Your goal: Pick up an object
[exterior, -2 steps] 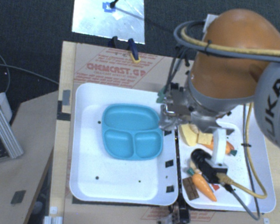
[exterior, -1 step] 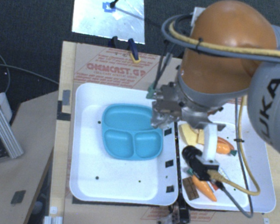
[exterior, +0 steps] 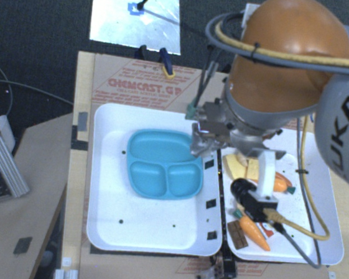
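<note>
Blue tray (exterior: 161,172) in left bin (exterior: 99,221); arm (exterior: 290,61) bent low above, tool (exterior: 202,142) state unclear.

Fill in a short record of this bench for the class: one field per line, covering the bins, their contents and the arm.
left bin: holds a blue divided plate
right bin: holds a carrot, a yellow piece, other small items hard to name
arm: reaches in from the right, over both bins
gripper: low at the plate's right edge
grasp: cannot be judged
</note>
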`<state>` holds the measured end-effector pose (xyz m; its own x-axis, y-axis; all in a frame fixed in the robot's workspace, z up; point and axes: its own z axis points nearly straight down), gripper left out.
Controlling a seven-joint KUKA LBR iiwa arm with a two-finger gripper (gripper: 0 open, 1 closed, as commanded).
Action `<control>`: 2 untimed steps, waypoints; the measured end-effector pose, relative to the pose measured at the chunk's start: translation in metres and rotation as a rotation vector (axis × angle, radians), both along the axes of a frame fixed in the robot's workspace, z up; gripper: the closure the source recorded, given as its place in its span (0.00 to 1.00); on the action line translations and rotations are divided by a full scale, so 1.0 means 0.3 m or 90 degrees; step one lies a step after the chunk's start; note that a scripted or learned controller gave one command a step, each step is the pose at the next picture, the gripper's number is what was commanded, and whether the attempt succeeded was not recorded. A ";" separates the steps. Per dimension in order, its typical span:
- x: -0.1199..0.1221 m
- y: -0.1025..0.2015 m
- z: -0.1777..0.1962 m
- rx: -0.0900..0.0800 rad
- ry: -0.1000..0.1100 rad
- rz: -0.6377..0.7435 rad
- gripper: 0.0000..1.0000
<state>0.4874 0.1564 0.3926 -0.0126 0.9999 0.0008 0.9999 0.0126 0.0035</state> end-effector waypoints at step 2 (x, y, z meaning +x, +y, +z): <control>0.005 0.000 0.072 0.000 -0.003 0.009 1.00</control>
